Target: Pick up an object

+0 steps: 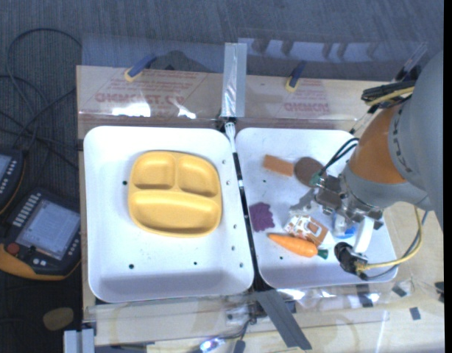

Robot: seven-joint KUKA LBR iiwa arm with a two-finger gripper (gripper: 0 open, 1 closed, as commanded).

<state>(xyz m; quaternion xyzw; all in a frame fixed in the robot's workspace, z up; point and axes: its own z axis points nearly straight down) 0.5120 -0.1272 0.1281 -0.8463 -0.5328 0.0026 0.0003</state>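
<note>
The right bin (314, 271) holds an orange carrot (293, 245), a purple bunch of grapes (260, 216), an orange-brown block (278, 165), a brown round piece (308, 170) and a small orange-and-white packet (309, 229). My gripper (335, 210) hangs low over the bin's right part, just right of the packet and above the carrot's tip. A bit of blue (345, 230) shows under the gripper. The wrist hides the fingertips.
The left bin (108, 271) holds a yellow divided plate (174, 193). The grey arm with its orange band (377, 157) covers the right bin's right side. Cables (388, 259) loop over that bin's near right corner. A teach pendant (34, 230) lies left of the bench.
</note>
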